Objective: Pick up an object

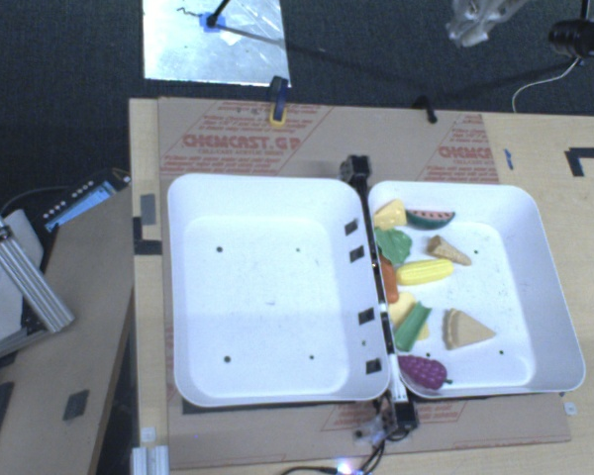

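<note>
The right bin (535, 265) holds several toy foods along its left side: a watermelon slice (429, 218), a yellow cheese wedge (389, 214), a green leaf (393, 244), a corn cob (425, 271), a small brown wedge (448, 253), a pie slice (465, 329), a green pod (412, 326) and purple grapes (423, 371). An orange piece (390, 283) lies against the divider. My gripper (472, 30) hangs high at the top right of the camera view, far above and behind the bins, with nothing seen in it.
The left bin (267, 285) sits beside the right one, joined by a black-clipped divider (368, 275). Cardboard (307, 137) underlies both. A shiny sheet (213, 28) lies at the back left; cables cross the dark floor at the back right.
</note>
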### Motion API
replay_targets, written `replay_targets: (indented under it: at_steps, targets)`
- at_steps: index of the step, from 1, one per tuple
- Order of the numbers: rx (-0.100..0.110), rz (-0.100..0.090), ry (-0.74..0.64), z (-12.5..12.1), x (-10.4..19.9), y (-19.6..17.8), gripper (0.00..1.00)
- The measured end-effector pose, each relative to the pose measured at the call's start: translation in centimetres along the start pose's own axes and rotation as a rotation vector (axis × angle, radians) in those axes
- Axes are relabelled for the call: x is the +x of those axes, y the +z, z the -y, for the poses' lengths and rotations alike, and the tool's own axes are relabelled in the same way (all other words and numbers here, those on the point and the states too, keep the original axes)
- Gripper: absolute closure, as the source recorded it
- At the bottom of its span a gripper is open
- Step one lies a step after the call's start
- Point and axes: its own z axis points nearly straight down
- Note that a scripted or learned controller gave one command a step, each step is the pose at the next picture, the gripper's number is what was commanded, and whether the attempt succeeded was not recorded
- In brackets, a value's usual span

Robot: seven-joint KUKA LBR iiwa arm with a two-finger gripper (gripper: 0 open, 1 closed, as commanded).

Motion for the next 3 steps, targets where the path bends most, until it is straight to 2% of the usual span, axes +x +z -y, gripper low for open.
replay_targets:
  at_steps: [1,2,3]
  targets:
    - [0.015,0.000,0.000,0.0,5.1,5.1,1.00]
    - [0.016,-0.001,-0.001,0.1,9.9,9.7,1.00]
    - [0.025,-0.001,-0.003,0.5,17.9,26.1,1.00]
